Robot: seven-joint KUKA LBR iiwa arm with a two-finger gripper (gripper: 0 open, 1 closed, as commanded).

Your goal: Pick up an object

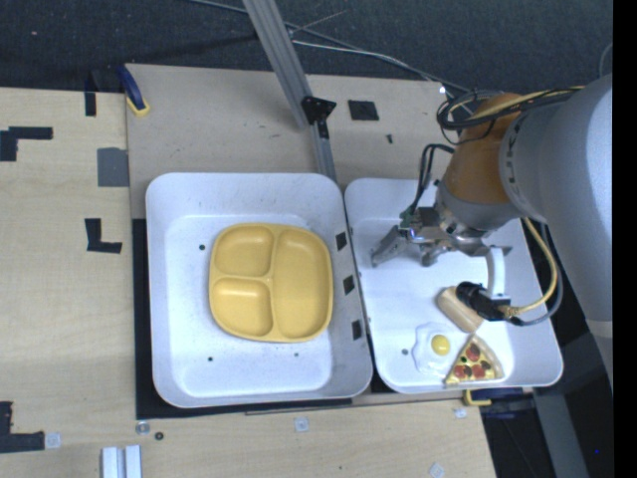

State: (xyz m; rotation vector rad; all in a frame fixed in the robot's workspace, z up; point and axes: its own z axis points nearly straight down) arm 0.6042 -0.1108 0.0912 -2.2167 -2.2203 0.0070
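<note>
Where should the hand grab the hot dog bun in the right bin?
Probably across the middle of the hot dog bun, from above. It lies flat and slanted, so the fingers should close across its narrow width. Approach from its upper-left side, because the fried egg and pizza slice sit just below.

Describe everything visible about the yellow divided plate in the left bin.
The yellow divided plate is a rounded-square tray that looks like matte plastic, moulded with three compartments: two smaller ones on its left side and a longer one on its right. All three look bare. It lies flat, face up, slightly rotated, near the middle of the left bin, resting on the white floor away from the walls. Nothing else touches it; the gripper is over the right bin.
</note>
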